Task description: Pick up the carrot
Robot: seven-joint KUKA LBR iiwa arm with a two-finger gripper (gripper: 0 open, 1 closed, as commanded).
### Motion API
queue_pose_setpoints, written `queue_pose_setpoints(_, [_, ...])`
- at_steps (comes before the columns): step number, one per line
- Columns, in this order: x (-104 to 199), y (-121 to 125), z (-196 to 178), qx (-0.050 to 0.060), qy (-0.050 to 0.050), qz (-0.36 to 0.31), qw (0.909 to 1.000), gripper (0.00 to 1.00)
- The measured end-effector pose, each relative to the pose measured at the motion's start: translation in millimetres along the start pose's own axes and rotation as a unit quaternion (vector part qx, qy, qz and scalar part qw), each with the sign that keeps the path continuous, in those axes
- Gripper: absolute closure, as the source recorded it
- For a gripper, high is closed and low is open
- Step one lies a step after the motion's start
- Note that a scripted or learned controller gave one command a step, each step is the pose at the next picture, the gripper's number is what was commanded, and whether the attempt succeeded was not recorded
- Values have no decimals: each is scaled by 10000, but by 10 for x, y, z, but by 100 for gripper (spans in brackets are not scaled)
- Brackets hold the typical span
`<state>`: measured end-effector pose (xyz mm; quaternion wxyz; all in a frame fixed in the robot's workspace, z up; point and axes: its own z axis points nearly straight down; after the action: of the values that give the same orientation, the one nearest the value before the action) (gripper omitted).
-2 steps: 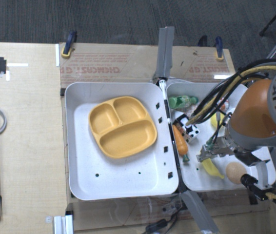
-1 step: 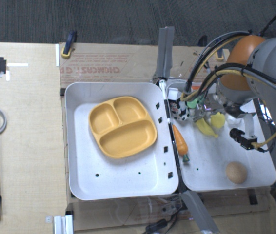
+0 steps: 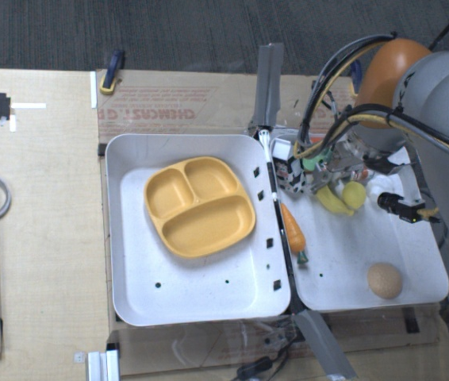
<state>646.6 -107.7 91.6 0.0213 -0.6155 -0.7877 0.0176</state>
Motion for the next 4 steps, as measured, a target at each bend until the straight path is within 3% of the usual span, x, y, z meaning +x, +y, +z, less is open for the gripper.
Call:
queue_pose_setpoints(1, [4, 2, 6, 3, 10, 116, 9999, 100])
queue_pose_setpoints(2, [765, 261, -1009, -271, -53, 810, 9963, 100])
queue_pose_setpoints(3, [913, 256, -1809, -263, -102, -967, 9949, 100])
queue_pose_setpoints(4, [1611, 305, -989, -257, -73, -164, 9995, 100])
